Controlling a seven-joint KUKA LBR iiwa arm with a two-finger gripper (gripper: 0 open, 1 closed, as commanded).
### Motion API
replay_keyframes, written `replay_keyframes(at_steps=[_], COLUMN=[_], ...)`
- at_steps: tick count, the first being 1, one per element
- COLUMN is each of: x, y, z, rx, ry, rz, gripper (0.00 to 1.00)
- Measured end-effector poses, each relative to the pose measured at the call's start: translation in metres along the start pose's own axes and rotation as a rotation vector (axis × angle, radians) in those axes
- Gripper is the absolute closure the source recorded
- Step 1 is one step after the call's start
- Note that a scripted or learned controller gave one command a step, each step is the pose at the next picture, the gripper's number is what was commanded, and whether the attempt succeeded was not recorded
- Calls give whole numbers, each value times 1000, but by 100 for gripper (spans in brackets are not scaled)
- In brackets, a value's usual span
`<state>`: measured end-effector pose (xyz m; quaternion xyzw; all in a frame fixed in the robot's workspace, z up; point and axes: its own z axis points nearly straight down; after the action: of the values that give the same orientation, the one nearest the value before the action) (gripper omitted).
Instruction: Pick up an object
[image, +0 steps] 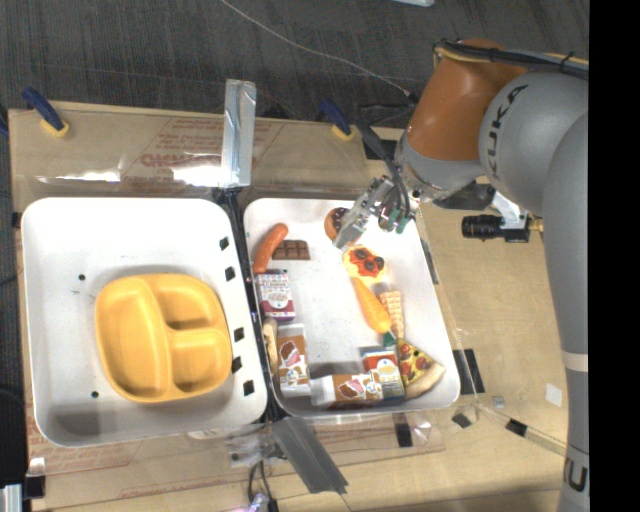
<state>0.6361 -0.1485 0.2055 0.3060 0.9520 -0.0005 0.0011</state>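
Observation:
My gripper (362, 218) hangs over the far right corner of the right bin (325, 300). Just to its left lies a small round brown-orange toy (335, 221), partly covered by the gripper. Right below the gripper sits a yellow toy with dark red spots (364, 262). A red sausage (269, 247) and a chocolate bar (292, 250) lie further left. I see nothing lifted clear of the bin floor.
The right bin also holds an orange carrot (371, 304), a waffle piece (393, 311), a pizza slice (421, 367) and several small printed boxes (276, 294) along its left and near sides. A yellow divided tray (162, 335) lies in the left bin (60, 250).

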Motion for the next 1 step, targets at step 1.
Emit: replay_keyframes(at_steps=[1], x=[-1], y=[1], z=[-11], rx=[0], ry=[-3], rz=[-6], gripper=[100])
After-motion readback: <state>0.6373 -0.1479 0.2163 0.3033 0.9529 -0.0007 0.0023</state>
